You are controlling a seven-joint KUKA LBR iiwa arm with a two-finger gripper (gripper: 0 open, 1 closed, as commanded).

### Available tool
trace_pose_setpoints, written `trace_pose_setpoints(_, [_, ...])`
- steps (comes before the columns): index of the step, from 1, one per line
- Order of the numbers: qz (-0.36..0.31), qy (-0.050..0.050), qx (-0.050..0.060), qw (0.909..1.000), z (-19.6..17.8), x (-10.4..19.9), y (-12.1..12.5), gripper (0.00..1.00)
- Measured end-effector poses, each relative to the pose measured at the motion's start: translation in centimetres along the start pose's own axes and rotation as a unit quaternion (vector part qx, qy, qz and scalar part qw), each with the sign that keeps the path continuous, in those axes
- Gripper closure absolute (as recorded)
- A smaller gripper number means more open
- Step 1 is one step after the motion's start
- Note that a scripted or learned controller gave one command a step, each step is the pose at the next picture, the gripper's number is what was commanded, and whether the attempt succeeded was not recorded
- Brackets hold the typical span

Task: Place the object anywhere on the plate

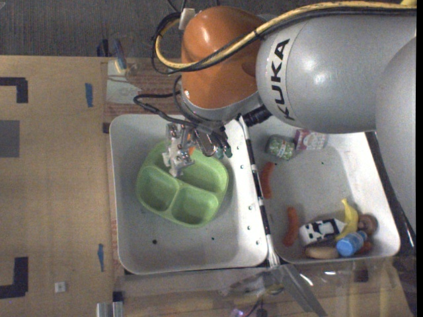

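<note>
While the arm [330, 71] is reaching in over the left bin [125, 197], its jaws are hanging above the green plate [182, 187], at the upper compartment nearest the arm. A small orange bit [190, 152] is showing at the fingers [177, 157], just over the plate's upper rim; it may be the object being carried, but it is too small to name. Whether the jaws are spread or pressed together, I cannot tell: the metal is crowding the view there.

Judgement: the arm is positioned for a drop onto the plate, since any compartment satisfies the task and the wrist is sitting squarely over it.

Away from the plate, across the divider, the right bin [317, 177] is holding the spare items: a green jar [281, 148] nearest the plate's top side, two orange sausage-like pieces [267, 179] [291, 225] just beyond the divider, then a banana [349, 214], a white toy [322, 230] and a blue bottle [348, 245] clustered at the corner farthest from the plate.

Both bins are resting on a pale wooden counter [53, 197] with black markers and blue tape scraps on the side of the plate away from the arm. Dark carpet [79, 12] is showing beyond the counter's edge.
</note>
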State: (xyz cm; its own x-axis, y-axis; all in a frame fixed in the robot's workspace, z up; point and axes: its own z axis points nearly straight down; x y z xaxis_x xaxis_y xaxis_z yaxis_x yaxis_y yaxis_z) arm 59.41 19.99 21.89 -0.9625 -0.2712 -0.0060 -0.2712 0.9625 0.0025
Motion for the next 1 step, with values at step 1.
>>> trace_pose_setpoints(1, [0.0,0.0,0.0,1.0,0.0,0.0,-0.04,0.0])
